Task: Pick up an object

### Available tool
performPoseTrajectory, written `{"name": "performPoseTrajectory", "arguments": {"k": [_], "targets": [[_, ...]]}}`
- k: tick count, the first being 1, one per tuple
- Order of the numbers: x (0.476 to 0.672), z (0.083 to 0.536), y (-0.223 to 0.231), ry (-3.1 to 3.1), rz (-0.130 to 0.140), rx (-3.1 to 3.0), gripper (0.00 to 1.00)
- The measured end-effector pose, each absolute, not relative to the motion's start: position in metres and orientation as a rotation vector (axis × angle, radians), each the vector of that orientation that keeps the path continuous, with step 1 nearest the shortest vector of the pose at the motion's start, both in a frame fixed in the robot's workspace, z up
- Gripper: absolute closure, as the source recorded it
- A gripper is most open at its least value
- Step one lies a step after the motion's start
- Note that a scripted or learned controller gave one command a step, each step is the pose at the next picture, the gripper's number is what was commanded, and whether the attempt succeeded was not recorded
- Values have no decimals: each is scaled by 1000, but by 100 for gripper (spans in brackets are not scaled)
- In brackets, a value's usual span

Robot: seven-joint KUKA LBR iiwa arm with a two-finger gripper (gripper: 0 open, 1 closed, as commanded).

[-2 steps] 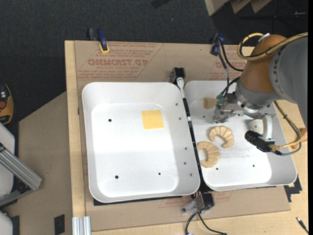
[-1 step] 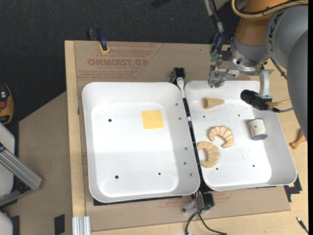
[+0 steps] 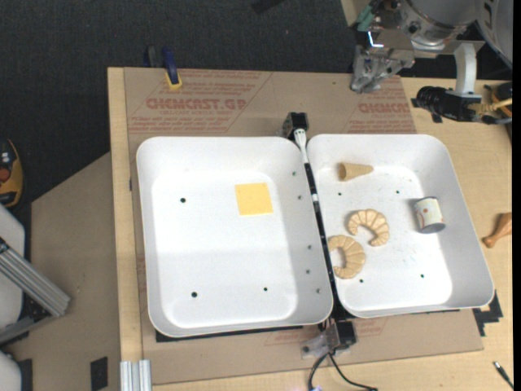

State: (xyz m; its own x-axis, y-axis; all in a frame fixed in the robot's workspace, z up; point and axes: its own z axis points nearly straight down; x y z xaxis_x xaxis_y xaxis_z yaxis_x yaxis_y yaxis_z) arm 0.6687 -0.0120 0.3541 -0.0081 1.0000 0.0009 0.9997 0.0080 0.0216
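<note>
Croissants (image 3: 369, 226), a cone (image 3: 353, 170) and a can (image 3: 427, 214) lay untouched in your right bin (image 3: 456, 287), a yellow square (image 3: 254, 199) in the left, while the claw (image 3: 370, 73) hung beyond the bins holding nothing, so the pick was not yet begun.

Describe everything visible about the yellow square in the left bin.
The yellow square is a thin, flat piece, plain yellow with a matte look like a toy cheese slice. It lies flat on the floor of the left bin, slightly above and right of that bin's centre, its edges nearly parallel to the bin's walls. Nothing touches it except the bin floor; the gripper is far off, above the right bin.
</note>
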Motion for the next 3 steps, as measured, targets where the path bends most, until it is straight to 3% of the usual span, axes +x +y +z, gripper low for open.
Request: {"name": "performPoseTrajectory", "arguments": {"k": [1, 2, 3], "targets": [[652, 524, 49, 2220, 26, 2203, 100], [666, 408, 121, 2236, -12, 2219, 100], [618, 354, 188, 2233, -10, 2219, 100]]}}
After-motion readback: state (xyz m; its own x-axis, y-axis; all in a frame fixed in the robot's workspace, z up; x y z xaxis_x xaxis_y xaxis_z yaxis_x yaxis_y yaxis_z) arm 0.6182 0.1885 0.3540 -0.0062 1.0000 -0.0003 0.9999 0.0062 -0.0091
